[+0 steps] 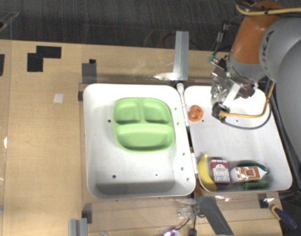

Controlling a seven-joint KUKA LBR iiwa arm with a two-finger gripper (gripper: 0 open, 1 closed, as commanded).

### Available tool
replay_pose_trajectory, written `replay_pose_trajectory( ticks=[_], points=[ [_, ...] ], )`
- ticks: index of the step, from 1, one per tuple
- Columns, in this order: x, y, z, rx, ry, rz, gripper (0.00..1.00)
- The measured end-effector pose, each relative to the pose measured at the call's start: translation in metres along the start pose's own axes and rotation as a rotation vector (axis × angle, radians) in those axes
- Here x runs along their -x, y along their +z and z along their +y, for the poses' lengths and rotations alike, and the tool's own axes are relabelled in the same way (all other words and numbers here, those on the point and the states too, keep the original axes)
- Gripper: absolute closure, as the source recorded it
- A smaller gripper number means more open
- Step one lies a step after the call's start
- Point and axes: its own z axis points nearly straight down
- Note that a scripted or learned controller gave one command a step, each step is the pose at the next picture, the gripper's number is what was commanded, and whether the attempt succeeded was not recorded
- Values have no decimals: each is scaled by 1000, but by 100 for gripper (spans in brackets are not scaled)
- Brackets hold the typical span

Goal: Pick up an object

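Observation:
My gripper (220, 93) hangs over the far part of the right bin (244, 141), with nothing seen between its fingers. Just to its left, near the bin's far left corner, lies a small orange round thing (195, 113). Along the near wall of that bin lie a yellow banana (204, 172), a small red and white carton (219, 171), an orange and white carton (247, 172) and a dark green thing (254, 184) under it.
The left bin (99, 176) holds a green divided plate (142, 123) at its middle. A metal post (181, 55) stands behind the wall between the bins. The arm's grey body (288, 68) reaches in over the right edge.

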Motion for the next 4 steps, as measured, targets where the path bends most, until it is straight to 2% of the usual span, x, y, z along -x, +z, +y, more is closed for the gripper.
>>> replay_pose_trajectory(
  ticks=[1, 2, 3, 4],
  points=[
    [54, 72, 11, -1, 88, -1, 100],
    [15, 16, 37, 2, 338, 1, 100],
    [39, 85, 18, -1, 458, -1, 100],
    [17, 26, 33, 1, 335, 1, 100]
  ],
)
